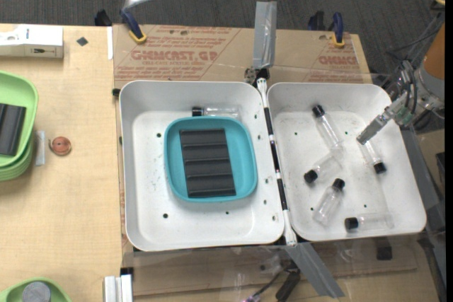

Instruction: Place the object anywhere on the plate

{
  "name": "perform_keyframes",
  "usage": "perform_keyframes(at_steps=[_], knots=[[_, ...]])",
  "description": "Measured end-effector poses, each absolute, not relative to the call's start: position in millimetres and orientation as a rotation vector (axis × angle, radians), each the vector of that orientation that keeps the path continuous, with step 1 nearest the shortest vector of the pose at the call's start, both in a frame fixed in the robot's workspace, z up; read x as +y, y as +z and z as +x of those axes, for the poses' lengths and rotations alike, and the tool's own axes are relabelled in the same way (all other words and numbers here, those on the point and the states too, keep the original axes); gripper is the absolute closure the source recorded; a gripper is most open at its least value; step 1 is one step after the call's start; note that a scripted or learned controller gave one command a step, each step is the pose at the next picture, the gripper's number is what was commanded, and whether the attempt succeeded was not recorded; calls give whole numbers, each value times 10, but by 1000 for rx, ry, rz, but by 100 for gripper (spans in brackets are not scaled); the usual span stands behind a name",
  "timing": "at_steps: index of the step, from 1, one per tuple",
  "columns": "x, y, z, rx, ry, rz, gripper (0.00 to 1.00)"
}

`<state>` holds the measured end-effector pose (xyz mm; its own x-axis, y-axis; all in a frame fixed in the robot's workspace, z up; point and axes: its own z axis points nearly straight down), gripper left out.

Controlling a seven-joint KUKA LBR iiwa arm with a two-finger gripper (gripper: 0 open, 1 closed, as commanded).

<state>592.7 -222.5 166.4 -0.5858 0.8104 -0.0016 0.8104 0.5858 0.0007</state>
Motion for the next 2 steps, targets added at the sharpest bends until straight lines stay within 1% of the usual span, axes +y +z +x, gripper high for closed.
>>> perform_keyframes(at_steps=[1, 2], knots=[[-2208, 2781, 5799, 2717, -2, 1573, 0], [-2219, 3954, 6118, 2630, -2, 1715, 0]])
